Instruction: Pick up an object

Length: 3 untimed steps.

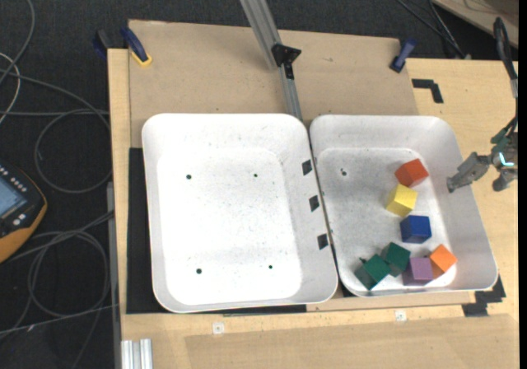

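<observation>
Nearest the camera, the right bin has a little pile along its front edge: two dark green blocks, one at the front left and another touching it just behind, then a purple block and an orange block squeezed next to each other at the front right corner. A bit further back is a blue cube, then a yellow cube just behind it, and an orange-red cube past that, all three in a loose line up the middle of the bin. The left bin is just speckled white with a few dark dots.

The gripper sits at the right edge, over the right bin's outer rim, near the orange-red cube but clear of it. Its two fingers look spread apart with nothing between them. Furthest back, a grey metal pole slants up from between the bins, and blue clamps hold the bench board.
</observation>
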Motion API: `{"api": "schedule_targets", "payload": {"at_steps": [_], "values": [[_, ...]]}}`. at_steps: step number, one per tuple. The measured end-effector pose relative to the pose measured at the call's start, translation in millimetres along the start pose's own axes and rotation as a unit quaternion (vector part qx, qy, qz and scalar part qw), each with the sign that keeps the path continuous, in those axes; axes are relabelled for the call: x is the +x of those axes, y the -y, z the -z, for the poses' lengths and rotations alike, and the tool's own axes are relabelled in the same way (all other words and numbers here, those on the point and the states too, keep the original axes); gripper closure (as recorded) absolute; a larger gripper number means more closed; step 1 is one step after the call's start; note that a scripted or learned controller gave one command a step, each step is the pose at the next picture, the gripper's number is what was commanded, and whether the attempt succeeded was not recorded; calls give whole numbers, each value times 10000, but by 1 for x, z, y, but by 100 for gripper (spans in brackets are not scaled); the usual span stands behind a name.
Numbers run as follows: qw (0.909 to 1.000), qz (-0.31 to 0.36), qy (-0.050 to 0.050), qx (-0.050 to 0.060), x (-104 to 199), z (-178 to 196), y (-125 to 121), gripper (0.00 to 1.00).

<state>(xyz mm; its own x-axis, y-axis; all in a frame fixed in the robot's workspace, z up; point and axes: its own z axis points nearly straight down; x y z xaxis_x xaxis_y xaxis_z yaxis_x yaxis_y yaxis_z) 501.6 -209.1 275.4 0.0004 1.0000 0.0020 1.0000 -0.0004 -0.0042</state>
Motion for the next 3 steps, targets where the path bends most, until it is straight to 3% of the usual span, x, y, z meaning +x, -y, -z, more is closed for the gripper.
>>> {"api": "schedule_targets", "payload": {"at_steps": [1,3], "values": [[10000,6,7,-22,0,2,-1,0],[10000,2,-8,15,10,-120,4,0]]}}
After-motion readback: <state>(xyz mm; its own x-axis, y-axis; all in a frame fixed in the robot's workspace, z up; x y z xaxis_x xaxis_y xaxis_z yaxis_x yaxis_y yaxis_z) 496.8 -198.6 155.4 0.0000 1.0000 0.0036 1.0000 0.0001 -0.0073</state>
